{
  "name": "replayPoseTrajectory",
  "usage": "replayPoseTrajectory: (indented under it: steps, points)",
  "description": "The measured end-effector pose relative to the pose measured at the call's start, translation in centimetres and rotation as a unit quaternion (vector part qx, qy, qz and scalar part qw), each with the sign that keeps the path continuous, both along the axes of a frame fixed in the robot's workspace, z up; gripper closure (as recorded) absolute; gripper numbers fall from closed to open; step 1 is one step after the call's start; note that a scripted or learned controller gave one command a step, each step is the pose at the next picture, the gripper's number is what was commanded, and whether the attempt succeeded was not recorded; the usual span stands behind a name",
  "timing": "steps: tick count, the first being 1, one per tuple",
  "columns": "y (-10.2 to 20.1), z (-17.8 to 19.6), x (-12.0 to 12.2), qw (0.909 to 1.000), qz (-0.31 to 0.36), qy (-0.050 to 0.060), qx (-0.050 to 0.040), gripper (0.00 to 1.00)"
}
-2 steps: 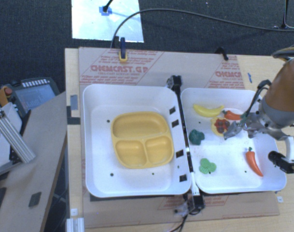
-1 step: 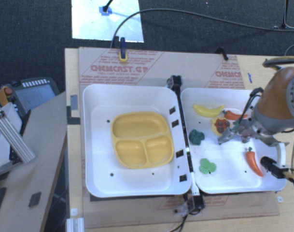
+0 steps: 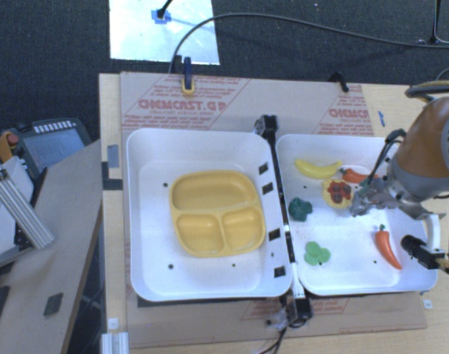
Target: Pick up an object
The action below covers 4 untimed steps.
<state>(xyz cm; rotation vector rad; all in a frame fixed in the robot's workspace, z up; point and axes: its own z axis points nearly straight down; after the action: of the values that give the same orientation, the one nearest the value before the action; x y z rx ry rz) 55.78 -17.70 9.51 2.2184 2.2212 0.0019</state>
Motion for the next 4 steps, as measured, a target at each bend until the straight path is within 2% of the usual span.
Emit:
replayPoseTrajectory:
  steps: [2, 3, 4]
  points:
    - [-0.3, 10.2, -1.2, 1.0000, 0.000, -0.001, -0.0006, 1.00]
    - [-0.3, 11.7, -1.0, 1.0000, 0.001, -0.001, -0.0004, 1.00]
    - [5.1, 10.9, -1.7, 1.0000, 0.003, 0.001, 0.0010, 1.00]
